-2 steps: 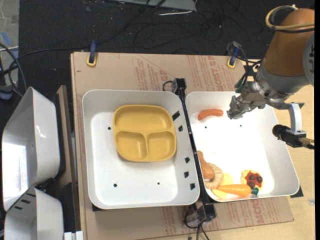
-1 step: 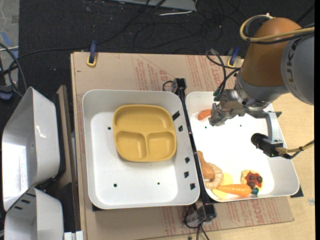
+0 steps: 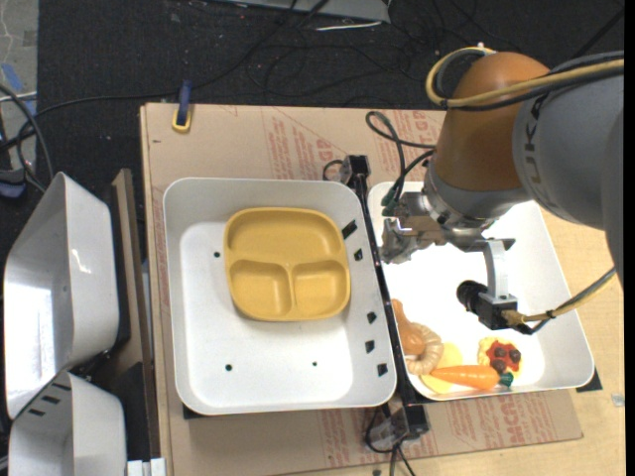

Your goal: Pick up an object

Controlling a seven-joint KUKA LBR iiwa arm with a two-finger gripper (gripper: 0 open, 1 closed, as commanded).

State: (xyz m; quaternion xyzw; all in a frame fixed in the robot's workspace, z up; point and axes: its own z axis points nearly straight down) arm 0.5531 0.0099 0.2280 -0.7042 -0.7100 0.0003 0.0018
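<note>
My gripper (image 3: 401, 234) hangs over the upper left part of the right bin (image 3: 556, 266), close to the wall between the two bins, under the grey arm with its orange band. Along that bin's front edge lie small toy foods. A peach shrimp-like piece (image 3: 417, 340) lies at the left, an orange carrot (image 3: 464, 375) beside it, and a yellow piece with red and green bits (image 3: 499, 355) at the right. All of them lie below the gripper and apart from it.
A yellow divided plate (image 3: 288, 263) lies in the left bin (image 3: 198, 365). Two more white tubs (image 3: 60, 276) stand off the bench at the left. Cables run across the dark floor behind the bench.
</note>
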